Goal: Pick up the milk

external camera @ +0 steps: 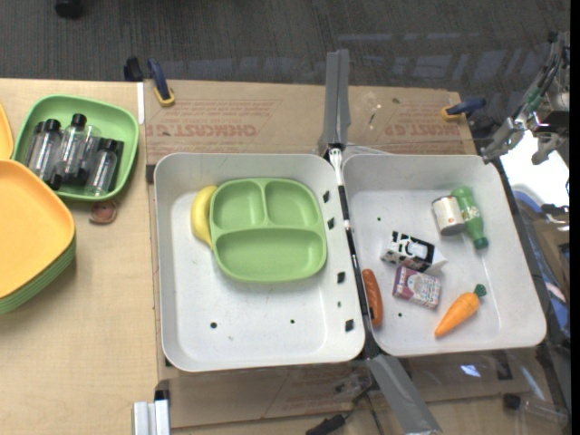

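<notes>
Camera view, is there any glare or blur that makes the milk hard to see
In the camera view the milk carton is evenly lit and sharp enough to pick out; the strongest glare is a blown-out white patch at the right edge beyond the right bin; the gripper up there looks blurry.

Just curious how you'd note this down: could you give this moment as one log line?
task: pick up milk | milk: right bin, untouched | gripper: beyond bin's far right corner | status: not started

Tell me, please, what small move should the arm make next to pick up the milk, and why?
Probably swing the gripper from the right bin's far right corner in over the milk. The black-and-white carton lies mid-bin, touching the pink packet, with the carrot and green bottle apart.
</notes>
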You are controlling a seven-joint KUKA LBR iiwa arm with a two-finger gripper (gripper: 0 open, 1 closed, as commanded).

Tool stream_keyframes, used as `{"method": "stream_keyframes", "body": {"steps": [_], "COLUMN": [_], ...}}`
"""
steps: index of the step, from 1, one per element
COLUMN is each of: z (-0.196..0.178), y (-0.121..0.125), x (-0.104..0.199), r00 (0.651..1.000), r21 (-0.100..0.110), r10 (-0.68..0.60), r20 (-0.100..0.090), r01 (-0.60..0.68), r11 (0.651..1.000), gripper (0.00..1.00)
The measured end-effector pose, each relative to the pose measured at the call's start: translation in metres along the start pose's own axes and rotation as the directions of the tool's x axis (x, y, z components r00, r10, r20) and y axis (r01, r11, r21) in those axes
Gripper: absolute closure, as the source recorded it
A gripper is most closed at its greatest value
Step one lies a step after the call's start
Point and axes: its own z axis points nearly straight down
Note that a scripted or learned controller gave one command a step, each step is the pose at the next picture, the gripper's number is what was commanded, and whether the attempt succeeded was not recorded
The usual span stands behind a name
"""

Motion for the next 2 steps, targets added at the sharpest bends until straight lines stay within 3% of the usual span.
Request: {"method": "stream_keyframes", "body": {"steps": [1, 2], "z": [0.133, 0.152], "y": [-0.016, -0.037], "x": [0.038, 0.100], "r00": [0.947, 0.926], "r21": [-0.002, -0.001], "r10": [-0.321, -0.377], "r20": [0.000, 0.000], "r01": [0.321, 0.377], "r11": [0.947, 0.926], "gripper": [0.00, 0.00]}}
